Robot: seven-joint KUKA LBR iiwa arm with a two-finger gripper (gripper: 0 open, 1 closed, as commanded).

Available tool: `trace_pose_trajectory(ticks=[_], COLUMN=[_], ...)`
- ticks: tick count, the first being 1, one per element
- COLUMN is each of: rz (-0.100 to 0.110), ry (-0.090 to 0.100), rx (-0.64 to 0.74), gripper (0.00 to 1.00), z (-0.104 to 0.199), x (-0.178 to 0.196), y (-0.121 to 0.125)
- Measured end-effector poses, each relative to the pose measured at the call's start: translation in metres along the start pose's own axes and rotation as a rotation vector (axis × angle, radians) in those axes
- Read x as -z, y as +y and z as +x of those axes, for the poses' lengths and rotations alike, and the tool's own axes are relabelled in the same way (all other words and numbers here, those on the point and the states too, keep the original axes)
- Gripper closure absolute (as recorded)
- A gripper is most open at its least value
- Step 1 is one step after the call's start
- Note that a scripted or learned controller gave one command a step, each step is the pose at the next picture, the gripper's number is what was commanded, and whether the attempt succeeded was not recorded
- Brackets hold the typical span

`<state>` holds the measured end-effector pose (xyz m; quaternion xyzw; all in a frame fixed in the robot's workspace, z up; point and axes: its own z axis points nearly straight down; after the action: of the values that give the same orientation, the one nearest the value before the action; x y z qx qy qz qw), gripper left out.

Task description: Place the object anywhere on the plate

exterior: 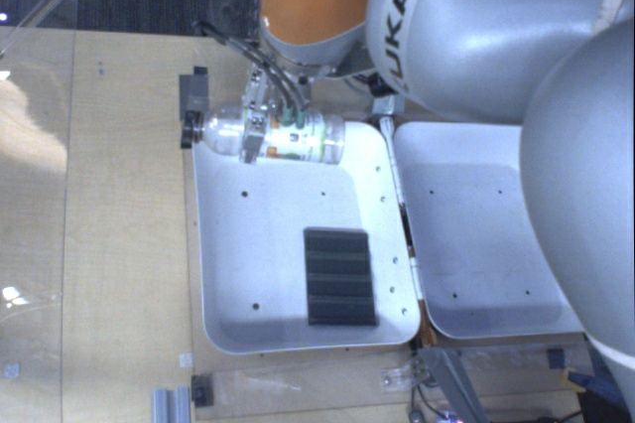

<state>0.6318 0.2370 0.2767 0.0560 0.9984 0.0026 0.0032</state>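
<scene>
A clear plastic bottle with a green-and-white label lies on its side at the far edge of the left bin. Its cap end pokes out past the bin's far-left corner. My gripper comes down from under the orange wrist band and is shut on the bottle's middle; one finger crosses in front of the bottle and the other is hidden behind it. The plate, a black ribbed rectangle, lies flat in the near half of the same bin, well below the bottle.
The right bin sits beside the left one, partly covered by the grey arm. A black bracket stands at the left bin's far-left corner. Bare wooden bench spreads to the left.
</scene>
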Motion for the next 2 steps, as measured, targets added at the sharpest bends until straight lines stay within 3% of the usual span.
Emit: trace_pose_trajectory(ticks=[1, 2], rz=[0.002, 0.002], ry=[0.0, 0.0], rx=[0.175, 0.516], gripper=[1.0, 1.0], z=[-0.037, 0.004], x=[0.027, 0.031], y=[-0.063, -0.131])
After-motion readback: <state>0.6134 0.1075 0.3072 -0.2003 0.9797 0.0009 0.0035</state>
